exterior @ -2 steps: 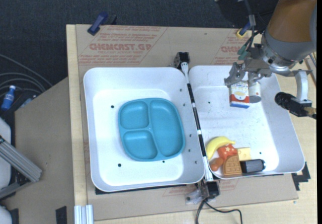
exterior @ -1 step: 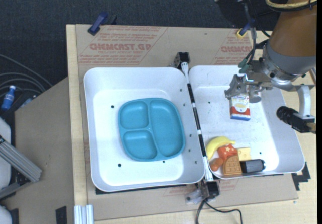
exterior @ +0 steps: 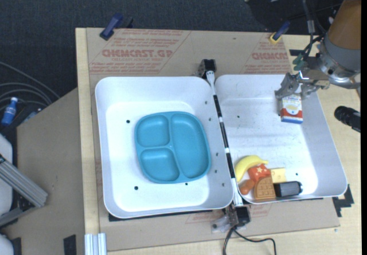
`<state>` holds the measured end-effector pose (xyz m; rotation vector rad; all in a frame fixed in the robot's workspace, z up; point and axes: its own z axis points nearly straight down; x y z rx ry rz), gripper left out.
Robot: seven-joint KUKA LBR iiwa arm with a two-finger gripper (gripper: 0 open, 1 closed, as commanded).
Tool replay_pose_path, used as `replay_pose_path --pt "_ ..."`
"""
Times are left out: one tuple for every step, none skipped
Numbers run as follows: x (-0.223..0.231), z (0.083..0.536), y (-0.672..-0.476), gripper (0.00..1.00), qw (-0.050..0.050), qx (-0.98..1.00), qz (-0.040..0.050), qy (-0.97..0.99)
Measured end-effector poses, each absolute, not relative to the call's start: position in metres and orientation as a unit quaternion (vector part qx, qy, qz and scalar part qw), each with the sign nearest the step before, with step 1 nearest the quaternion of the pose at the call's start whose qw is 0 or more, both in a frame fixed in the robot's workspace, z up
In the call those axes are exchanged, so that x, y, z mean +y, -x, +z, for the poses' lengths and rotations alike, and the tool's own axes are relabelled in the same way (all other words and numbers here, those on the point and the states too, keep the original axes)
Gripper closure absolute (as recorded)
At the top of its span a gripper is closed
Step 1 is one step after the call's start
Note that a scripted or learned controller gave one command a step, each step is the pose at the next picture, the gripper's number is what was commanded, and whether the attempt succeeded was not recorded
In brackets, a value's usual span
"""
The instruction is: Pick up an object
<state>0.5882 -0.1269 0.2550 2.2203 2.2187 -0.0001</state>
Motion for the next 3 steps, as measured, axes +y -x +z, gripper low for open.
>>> replay_pose_path --pt "-0.055 0.258 -0.558 1.00 -0.002 0.707 -0.0003 -0.707" --pt "-0.102 0.252 -0.602 1.00 0.001 0.707 0.0001 -0.707" --pt "-0.106 0.264 -0.596 1.00 0.001 0.707 0.0005 -0.707"
